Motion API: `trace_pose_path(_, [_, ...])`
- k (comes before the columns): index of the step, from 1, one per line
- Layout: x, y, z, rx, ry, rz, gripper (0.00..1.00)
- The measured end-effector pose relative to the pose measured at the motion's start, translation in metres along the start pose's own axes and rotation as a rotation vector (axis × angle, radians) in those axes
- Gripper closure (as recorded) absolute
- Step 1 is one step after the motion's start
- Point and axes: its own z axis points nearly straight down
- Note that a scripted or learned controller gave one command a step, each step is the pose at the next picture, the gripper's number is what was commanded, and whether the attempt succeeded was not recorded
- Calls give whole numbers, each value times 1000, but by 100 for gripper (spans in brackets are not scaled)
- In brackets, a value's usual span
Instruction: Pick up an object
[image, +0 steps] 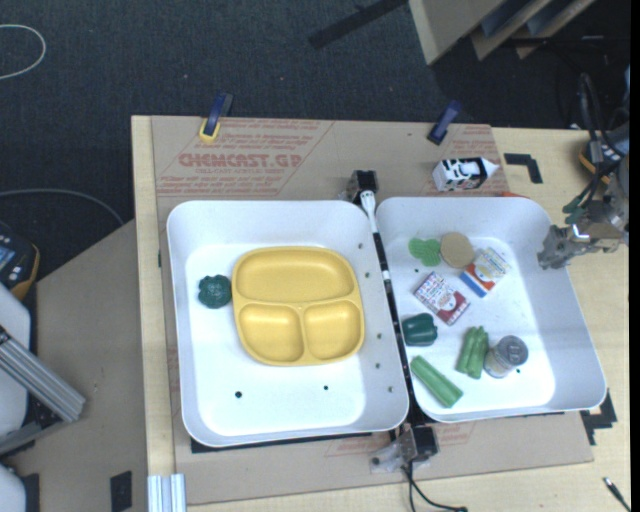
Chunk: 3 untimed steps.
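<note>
Long green plastic cucumber (436, 381) lies at right bin's (575, 330) front-left corner, w/ green pepper (419, 329), red-white carton (441, 297) & silver can (509, 353) nearby. Grey two-finger gripper (556, 247) hangs over that bin's right rim; jaw state can't tell. Yellow divided tray (297, 303) sits mid left bin (200, 390).

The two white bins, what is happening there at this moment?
The robot arm reaches in from the right, and its gripper is over the right edge of the right bin, with nothing seen between its fingers. That bin holds small items: a red and white box, a green pepper, a can and other green pieces. The left bin holds a yellow divided tray and a dark green item beside it. Nothing is picked up yet.
</note>
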Motion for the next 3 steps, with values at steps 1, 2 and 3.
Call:
trace_pose_path(1, [57, -8, 10, 11, 7, -4, 100])
trace_pose_path(2, [112, -11, 0, 9, 8, -5, 100])
trace_pose_path(3, [166, -27, 10, 12, 7, -4, 100])
